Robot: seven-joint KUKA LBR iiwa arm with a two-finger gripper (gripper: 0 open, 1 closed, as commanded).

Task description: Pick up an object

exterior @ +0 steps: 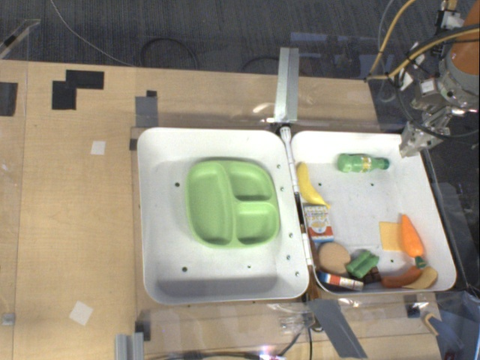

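Nothing has been picked up yet, judging by how things lie. The two-finger gripper [415,142] hangs at the far right corner of the right white bin [375,201], over its rim and above the objects; nothing is visible between its fingers, and at this size it cannot be told whether they are spread or closed.

All the candidate objects rest on the floor of that bin. The green plastic bottle [362,163] lies on its side near the far wall and is the nearest thing to the gripper, though still apart from it. The yellow banana [308,185] lies along the bin's left wall, with a small printed carton [318,222] just below it. The orange carrot [411,236] and a flat yellow-orange slice [390,236] lie near the right wall, and a crowded cluster of small items fills the near edge.

The left white bin [161,201] holds a light green divided tray [229,202].

What remains is the whole task: descend, close on one object, and lift.
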